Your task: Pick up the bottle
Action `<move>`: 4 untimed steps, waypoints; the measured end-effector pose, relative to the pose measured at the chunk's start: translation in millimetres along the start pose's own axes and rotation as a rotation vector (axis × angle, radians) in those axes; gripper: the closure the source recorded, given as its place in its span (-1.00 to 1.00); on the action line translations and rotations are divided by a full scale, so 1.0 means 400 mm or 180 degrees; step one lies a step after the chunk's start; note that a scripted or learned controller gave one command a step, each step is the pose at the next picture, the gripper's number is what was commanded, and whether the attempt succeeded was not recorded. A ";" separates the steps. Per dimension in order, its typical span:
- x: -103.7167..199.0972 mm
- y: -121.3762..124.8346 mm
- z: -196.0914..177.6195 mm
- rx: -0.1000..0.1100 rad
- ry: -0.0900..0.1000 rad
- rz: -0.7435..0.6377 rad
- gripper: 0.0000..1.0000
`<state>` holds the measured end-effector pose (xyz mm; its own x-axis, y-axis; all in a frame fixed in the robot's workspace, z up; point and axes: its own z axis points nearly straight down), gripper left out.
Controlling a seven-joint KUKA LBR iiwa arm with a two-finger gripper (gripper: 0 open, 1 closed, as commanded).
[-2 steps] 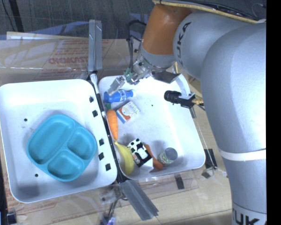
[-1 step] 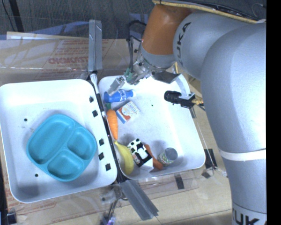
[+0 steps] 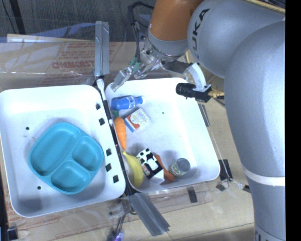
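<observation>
Arm (image 3: 241, 84): enters from 3 o'clock, wrist over the right bin's 12 o'clock edge.
Right bin (image 3: 200, 134): holds the clutter.
Left bin (image 3: 20, 109): holds a blue divided plate (image 3: 66, 157).
Bottle (image 3: 125, 103): blue, lying at the right bin's 11 o'clock corner, not yet lifted.
Jaws (image 3: 124, 78): just above the bottle, gripping nothing; whether spread or closed, I cannot tell.
Progress: approach only; grasp and lift remain.

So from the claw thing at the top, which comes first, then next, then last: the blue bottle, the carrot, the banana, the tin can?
Seen from the camera view, measured from the gripper above the right bin's far-left corner:
1. Blue bottle, lying just below it at the bin's far left.
2. Carrot, along the bin's left wall.
3. Banana at the near left and tin can at the near right: too close to call.
</observation>
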<state>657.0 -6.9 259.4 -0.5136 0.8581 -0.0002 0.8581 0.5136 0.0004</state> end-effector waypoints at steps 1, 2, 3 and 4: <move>0.109 0.047 -0.066 -0.0001 0.0000 -0.0049 -1.00; -0.032 -0.021 0.100 0.0013 0.0001 -0.0092 -1.00; -0.183 -0.148 0.237 0.0014 0.0005 0.0082 -1.00; -0.050 -0.030 0.168 0.0006 0.0000 0.0064 -1.00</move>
<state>656.8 -30.3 192.0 -0.4961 0.8683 -0.0002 0.8683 0.4961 -0.0015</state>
